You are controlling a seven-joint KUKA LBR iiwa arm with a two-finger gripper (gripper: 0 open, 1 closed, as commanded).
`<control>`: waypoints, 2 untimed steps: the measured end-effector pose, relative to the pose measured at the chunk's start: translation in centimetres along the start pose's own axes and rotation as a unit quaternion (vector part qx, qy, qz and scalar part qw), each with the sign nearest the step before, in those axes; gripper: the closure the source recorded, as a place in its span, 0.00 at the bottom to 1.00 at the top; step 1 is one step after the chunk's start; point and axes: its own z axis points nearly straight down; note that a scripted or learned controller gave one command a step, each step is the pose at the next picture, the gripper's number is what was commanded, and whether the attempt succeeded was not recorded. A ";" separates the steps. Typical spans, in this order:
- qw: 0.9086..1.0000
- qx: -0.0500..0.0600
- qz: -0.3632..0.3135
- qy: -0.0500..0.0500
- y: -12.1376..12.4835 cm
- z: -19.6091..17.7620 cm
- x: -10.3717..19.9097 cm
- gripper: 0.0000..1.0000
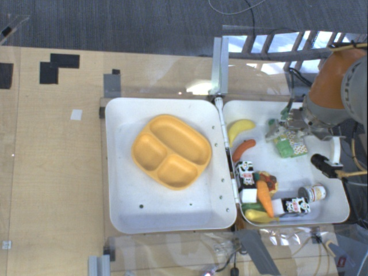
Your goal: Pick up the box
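In the right bin (339, 214) a small green and white box (290, 148) lies near the back right. My gripper (284, 129) hangs just above and behind that box, at the end of the grey arm with the orange band (333, 79). Whether it touches the box I cannot tell. Two black-and-white cow-patterned cartons also lie in this bin, one upright near the left wall (246, 174) and one on its side at the front (295, 206).
The right bin also holds a banana (240, 127), a red sausage (243, 149), a carrot (264, 196), a yellow-green piece (257, 215) and a small bottle (315, 194). A yellow divided plate (171, 150) sits in the left bin (123, 211).
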 end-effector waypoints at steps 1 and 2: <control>0.993 -0.007 0.115 0.000 -2.6 0.3 -1.1 0.00; 0.982 -0.007 0.190 0.000 -7.3 0.4 -1.4 0.00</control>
